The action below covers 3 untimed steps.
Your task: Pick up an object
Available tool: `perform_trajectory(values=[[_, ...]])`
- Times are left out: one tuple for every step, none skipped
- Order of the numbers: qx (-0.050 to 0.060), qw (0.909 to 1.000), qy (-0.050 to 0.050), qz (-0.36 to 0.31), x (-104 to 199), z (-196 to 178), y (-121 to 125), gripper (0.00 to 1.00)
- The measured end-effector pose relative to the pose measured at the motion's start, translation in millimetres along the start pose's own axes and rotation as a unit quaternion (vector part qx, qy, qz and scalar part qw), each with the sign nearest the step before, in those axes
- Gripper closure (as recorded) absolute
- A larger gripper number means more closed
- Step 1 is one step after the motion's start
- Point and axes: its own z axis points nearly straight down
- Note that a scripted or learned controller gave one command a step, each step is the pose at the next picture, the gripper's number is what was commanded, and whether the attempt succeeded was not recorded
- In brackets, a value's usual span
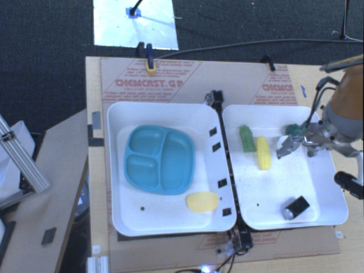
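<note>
My gripper (289,143) hangs over the right bin (318,178), at its upper middle, on the arm coming in from the right. A yellow corn cob (263,152) lies just left of the gripper, a short gap away. Beside the cob, further left, lies a green pickle-shaped piece (247,138). A small teal object (293,129) sits right at the gripper's upper edge; I cannot tell whether they touch. A black and silver object (296,207) rests near the bin's front right corner.
The left bin (122,209) carries a blue divided plate (160,159) and a pale yellow lemon-like piece (202,201) near its front right. A black-clipped divider (223,158) separates the two bins. The arm's grey wrist and orange band (347,104) overhang the right bin's far right edge.
</note>
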Motion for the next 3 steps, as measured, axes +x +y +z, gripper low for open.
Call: perform_trajectory(values=[[-0.006, 1.0000, -0.001, -0.002, 0, -7, 3, 0.00], [-0.004, 1.0000, 0.000, -0.001, 1, 56, 1, 0.00], [-0.005, 1.0000, -0.001, 0.000, -2, 117, -1, 0.00]])
